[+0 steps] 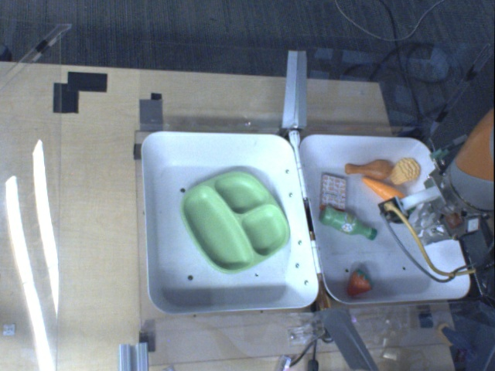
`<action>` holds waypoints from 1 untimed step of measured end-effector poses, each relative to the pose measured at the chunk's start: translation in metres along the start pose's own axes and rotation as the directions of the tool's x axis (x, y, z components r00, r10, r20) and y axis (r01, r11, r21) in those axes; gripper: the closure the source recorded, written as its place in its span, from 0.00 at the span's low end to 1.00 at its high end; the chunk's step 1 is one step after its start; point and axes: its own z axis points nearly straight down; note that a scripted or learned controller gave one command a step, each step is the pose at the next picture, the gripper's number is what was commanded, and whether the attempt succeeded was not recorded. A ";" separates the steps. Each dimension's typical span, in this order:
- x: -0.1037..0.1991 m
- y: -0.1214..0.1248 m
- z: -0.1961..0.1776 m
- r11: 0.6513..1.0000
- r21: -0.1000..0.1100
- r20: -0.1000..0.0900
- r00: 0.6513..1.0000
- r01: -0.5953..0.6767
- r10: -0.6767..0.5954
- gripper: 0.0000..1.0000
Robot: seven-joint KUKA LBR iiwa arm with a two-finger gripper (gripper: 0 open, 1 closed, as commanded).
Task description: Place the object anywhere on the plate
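A green divided plate (234,220) lies in the middle of the left bin (162,284). The right bin (410,284) holds a green bottle (348,222) lying on its side, a small checkered packet (333,189), a drumstick (370,167), a round cookie (407,169), an orange carrot (377,187) and a red strawberry (358,283). My gripper (424,221) hangs low over the right side of the right bin, right of the bottle and below the cookie. It partly hides the bin floor beneath it. I see nothing held in it.
A metal divider post (295,91) stands between the bins at the back. A yellow cable (418,253) loops from the gripper across the right bin's lower right. The arm's orange band (473,151) sits at the right edge. Black cables trail over the dark floor behind.
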 end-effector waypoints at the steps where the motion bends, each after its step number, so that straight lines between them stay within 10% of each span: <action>1: 0.106 -0.023 0.009 1.000 0.000 -0.001 1.000 -0.025 0.025 1.00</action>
